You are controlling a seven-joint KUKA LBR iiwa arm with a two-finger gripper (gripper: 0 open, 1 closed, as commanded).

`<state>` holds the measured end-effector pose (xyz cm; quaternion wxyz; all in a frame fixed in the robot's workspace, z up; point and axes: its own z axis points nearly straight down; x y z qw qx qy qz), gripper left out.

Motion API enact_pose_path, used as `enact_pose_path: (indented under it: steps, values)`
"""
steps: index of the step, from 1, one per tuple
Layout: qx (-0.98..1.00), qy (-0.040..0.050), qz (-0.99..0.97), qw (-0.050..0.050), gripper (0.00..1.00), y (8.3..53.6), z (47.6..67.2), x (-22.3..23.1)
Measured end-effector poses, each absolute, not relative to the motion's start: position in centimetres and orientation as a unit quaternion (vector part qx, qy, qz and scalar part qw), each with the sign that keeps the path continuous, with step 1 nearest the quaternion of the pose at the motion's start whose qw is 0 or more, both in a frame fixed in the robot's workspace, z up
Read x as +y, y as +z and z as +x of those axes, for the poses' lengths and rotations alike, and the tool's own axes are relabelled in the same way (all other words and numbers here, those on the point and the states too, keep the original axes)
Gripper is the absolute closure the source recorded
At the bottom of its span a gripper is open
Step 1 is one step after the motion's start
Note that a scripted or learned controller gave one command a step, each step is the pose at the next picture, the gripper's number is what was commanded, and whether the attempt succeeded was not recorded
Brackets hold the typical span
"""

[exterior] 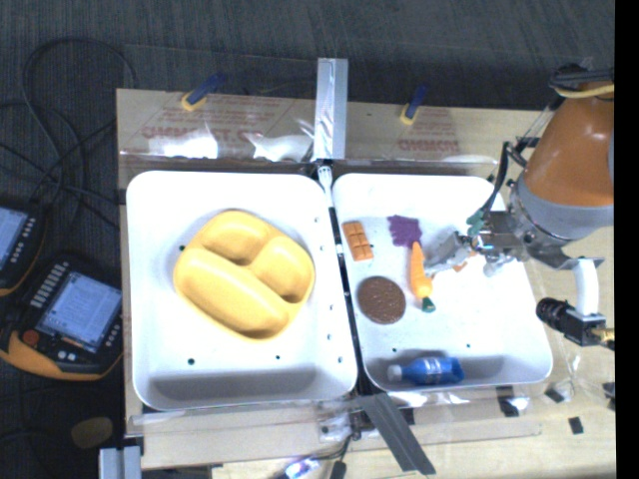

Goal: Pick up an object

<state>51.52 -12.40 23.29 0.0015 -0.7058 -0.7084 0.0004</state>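
My gripper [446,255] hangs low over the right bin [519,362], just right of an orange carrot [419,272] with a green tip. The arm comes in from the right, its orange band above the wrist. Left of the carrot lie a purple bunch of grapes [403,230], a small orange waffle block [356,240] and a round brown cookie [381,299]. A blue bottle [429,370] lies on its side along the bin's near wall. I see nothing held in the gripper.
The left bin [160,367] holds a large yellow bread-like lump [243,272]. A metal divider [342,287] separates the bins. Cables and a handheld pendant [62,312] lie on the floor at left. A black fitting [561,315] sticks out at the right bin's edge.
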Motion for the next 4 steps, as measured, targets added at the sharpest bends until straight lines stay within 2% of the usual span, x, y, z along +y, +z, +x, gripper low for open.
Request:
enact_pose_path:
  steps: [1,2,3,4]
  values:
    - [-0.699,0.001,-0.715,0.001,0.0,16.9,57.9,-10.5]
    - [-0.723,-0.0002,-0.691,0.001,0.0,10.1,59.3,-11.7]
    - [-0.702,0.0,-0.712,0.002,0.0,12.9,56.6,-12.1]
    - [-0.533,-0.0161,-0.846,-0.01,0.0,10.8,59.7,-14.4]
